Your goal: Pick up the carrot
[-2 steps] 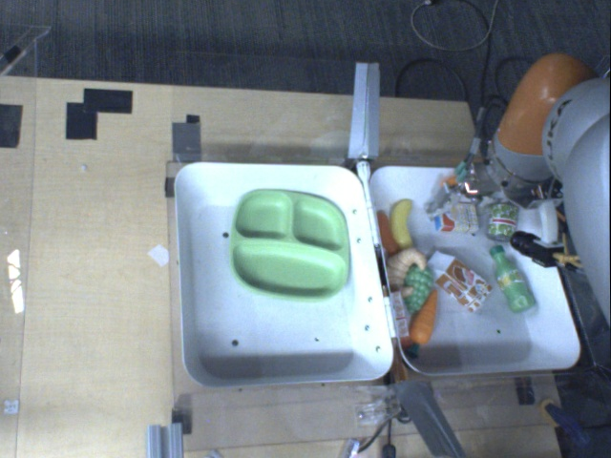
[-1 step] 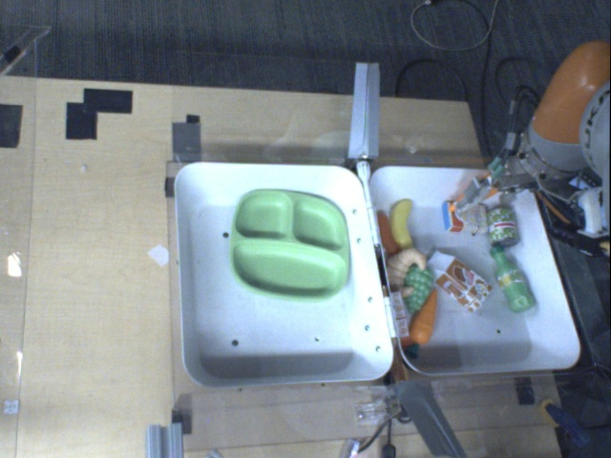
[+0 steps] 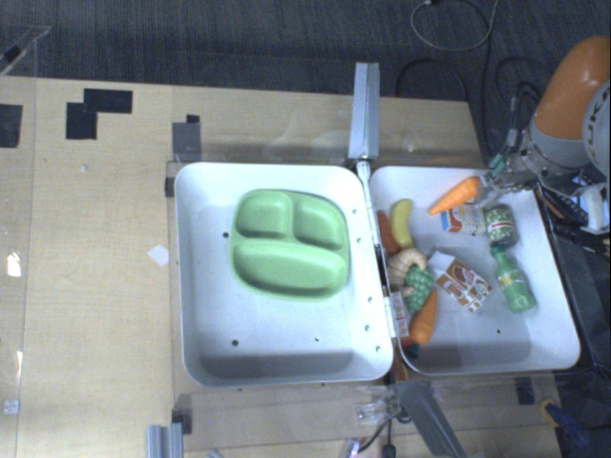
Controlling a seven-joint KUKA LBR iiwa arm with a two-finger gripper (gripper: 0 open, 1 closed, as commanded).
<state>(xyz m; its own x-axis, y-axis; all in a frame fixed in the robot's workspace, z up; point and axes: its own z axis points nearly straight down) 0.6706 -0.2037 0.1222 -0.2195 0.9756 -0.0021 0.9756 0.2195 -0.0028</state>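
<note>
A pale wooden bench [image 3: 86, 284] carries two white bins against dark carpet [image 3: 239, 17]. The left bin [image 3: 200, 342] holds a green tray [image 3: 289, 241]. In the right bin [image 3: 544, 342], the carrot [image 3: 454, 197] lies at the far edge, the gripper [image 3: 498, 172] just beside it; its grip I cannot tell

- We see two white bins [image 3: 191, 256] of smooth, faintly glossy plastic.
- The green tray [image 3: 289, 241] looks like smooth, matt plastic.
- The bench [image 3: 86, 256] shows pale wood with a light sheen.
- The carrot [image 3: 454, 196] seems smooth orange plastic.
- The green bottle [image 3: 513, 284] looks glossy.
- A metal bar [image 3: 364, 113] looks brushed grey.
</note>
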